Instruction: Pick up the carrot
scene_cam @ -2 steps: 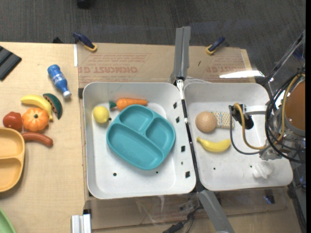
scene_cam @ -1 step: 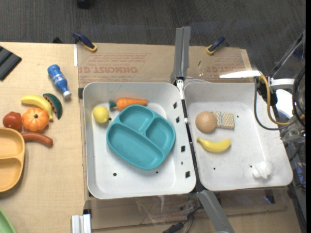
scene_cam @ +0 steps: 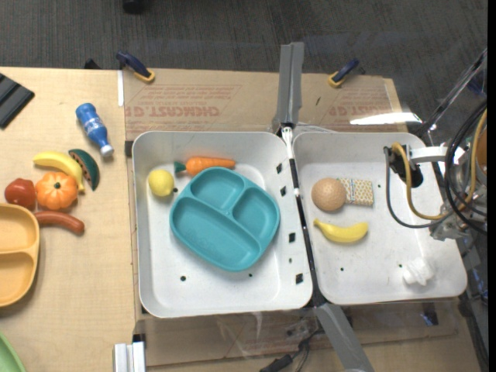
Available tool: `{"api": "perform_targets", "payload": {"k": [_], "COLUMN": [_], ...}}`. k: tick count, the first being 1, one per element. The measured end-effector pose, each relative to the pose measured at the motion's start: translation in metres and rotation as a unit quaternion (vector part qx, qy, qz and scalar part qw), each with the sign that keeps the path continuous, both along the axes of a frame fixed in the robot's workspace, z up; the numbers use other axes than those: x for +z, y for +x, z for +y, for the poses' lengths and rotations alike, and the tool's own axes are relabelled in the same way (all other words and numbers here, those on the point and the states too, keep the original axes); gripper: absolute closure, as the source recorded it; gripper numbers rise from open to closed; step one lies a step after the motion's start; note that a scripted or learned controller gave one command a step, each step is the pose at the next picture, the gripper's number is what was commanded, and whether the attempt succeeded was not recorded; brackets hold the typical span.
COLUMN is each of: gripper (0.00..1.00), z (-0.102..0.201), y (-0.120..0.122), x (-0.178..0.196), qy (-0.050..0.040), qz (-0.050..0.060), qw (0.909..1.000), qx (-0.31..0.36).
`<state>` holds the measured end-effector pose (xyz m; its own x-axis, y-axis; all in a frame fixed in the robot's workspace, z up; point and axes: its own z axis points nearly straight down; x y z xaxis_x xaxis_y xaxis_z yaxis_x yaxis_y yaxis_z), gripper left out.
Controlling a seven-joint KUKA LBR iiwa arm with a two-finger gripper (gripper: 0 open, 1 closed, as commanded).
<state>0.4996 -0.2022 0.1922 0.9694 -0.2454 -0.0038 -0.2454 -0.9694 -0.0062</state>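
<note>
The carrot [scene_cam: 206,163] lies in the left bin [scene_cam: 147,285], near its far wall, well apart from the arm [scene_cam: 465,184], which sits over the right bin's [scene_cam: 372,294] right rim. To reach it we judge the gripper [scene_cam: 449,229] must cross the whole right bin and the divider, heading left and away. Whether the gripper is spread or closed we cannot tell; cables clutter it. The carrot's long axis runs left to right, green top leftward. It looks smooth, tapered, glossy plastic, lying just beside the teal plate's [scene_cam: 225,219] far edge, with a round yellow lemon [scene_cam: 160,183] near its top.
</note>
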Motion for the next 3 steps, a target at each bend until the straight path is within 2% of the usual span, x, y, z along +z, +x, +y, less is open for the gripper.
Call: {"api": "perform_targets", "payload": {"k": [1, 2, 3], "gripper": [1.0, 1.0, 1.0], "z": [0.036, 0.038, -0.018], "y": [-0.016, -0.015, 0.015], "x": [-0.023, -0.015, 0.107], "qy": [-0.0009, 0.0018, -0.0003], "qz": [0.002, 0.004, 0.001], "qw": [0.9918, 0.9914, 0.9808], "qx": [-0.128, -0.131, -0.195]}}
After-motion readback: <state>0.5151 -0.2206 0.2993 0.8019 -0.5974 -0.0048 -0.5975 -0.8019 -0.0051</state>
